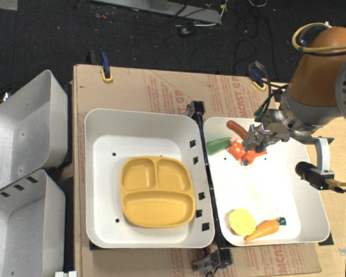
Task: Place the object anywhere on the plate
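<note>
We see the gripper (255, 146) low over the far part of the right bin (286, 187), the grey arm (313, 107) with its orange band (319, 61) coming in from the right. Directly under its tip sits a small orange-red toy (240, 151), touching or nearly touching the gripper; we cannot tell whether the gripper has it or how its opening stands, the wrist hides that.

Just beside the toy, toward the divider between the bins, a green toy vegetable (218, 145) lies flat. A reddish-brown sausage (236, 128) lies near the far edge, partly covered by the gripper.

At the near edge of the right bin, well apart from the gripper: a yellow round piece (241, 221) and a toy carrot (264, 228), touching each other.

The left bin (102, 160) carries the yellow divided plate (157, 192), three compartments, near the bin's middle. Both bins rest on a cardboard-covered bench (152, 87).
</note>
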Tool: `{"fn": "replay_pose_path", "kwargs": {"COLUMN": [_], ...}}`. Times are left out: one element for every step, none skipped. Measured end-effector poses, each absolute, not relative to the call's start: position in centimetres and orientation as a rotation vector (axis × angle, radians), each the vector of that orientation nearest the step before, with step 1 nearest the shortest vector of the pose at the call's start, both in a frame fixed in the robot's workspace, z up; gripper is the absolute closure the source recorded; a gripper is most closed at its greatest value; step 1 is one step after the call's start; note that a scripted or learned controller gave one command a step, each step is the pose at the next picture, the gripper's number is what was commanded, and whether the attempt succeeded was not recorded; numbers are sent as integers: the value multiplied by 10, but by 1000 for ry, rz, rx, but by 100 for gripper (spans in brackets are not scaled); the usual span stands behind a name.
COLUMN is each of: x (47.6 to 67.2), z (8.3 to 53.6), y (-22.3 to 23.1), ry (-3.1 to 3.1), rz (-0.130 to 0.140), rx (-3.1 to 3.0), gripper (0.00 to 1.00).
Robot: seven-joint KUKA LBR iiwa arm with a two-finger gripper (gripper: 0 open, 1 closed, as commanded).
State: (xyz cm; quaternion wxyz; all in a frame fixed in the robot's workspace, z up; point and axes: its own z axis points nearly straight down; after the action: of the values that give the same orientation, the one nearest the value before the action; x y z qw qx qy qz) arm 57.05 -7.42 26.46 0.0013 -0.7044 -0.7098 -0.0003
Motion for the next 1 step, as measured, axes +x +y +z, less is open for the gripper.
{"fn": "replay_pose_path", "kwargs": {"x": [554], "z": [251], "y": [-15], "ry": [-2227], "rz": [3], "rx": [-2211], "gripper": [100]}}
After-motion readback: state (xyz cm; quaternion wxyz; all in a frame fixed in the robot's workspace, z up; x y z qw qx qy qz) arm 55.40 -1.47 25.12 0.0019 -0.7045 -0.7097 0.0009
